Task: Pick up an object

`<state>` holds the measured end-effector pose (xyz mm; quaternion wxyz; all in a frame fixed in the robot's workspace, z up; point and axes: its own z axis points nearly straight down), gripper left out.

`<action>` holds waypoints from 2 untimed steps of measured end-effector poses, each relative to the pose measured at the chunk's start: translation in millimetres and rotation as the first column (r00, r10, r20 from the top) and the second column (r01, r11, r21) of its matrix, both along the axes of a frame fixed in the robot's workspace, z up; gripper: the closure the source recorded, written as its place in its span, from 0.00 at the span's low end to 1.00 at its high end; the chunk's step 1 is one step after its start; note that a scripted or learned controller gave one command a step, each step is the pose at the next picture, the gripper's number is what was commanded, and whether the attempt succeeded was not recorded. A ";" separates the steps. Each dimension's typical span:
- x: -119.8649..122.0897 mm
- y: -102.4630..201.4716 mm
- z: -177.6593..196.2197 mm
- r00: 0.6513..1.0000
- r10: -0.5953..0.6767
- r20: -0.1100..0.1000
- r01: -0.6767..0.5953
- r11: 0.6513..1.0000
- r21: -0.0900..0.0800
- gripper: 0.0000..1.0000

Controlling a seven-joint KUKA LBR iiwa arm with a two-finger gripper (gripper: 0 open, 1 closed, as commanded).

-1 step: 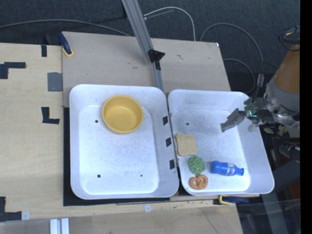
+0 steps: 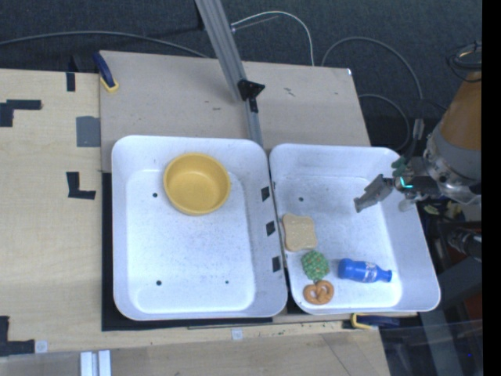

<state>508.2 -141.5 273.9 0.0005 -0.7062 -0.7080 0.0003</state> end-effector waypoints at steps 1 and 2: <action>1.3 -1.1 -43.7 1.000 -0.002 -0.005 0.002 1.000 0.000 0.00; 9.4 0.1 -93.3 1.000 -0.002 -0.006 0.002 1.000 0.001 0.00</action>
